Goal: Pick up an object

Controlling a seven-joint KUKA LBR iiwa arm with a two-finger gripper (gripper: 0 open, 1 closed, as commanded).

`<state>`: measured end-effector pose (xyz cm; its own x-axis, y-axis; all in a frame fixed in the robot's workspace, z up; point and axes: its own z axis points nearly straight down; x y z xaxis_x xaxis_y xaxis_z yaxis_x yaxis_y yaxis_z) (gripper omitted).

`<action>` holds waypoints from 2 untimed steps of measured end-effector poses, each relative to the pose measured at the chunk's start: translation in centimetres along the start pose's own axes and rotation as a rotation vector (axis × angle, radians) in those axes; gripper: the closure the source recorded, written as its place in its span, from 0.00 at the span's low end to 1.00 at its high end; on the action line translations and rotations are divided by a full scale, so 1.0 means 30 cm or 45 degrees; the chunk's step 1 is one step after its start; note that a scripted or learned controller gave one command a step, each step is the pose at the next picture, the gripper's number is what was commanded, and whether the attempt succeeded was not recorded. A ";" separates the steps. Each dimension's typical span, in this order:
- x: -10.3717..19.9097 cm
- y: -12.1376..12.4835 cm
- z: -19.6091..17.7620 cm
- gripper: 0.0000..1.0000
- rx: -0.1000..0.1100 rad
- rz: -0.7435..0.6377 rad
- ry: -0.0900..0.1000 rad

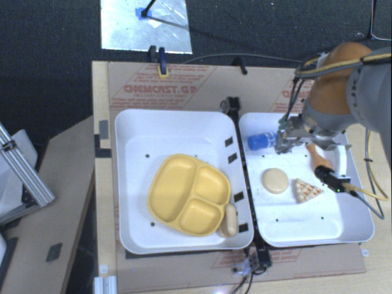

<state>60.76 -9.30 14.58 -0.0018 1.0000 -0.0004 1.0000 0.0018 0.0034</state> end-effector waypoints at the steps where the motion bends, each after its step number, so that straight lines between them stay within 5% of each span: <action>1: 0.005 -0.023 -0.163 1.00 -0.004 -0.002 0.000; 2: 0.004 -0.019 -0.211 1.00 0.000 -0.002 0.000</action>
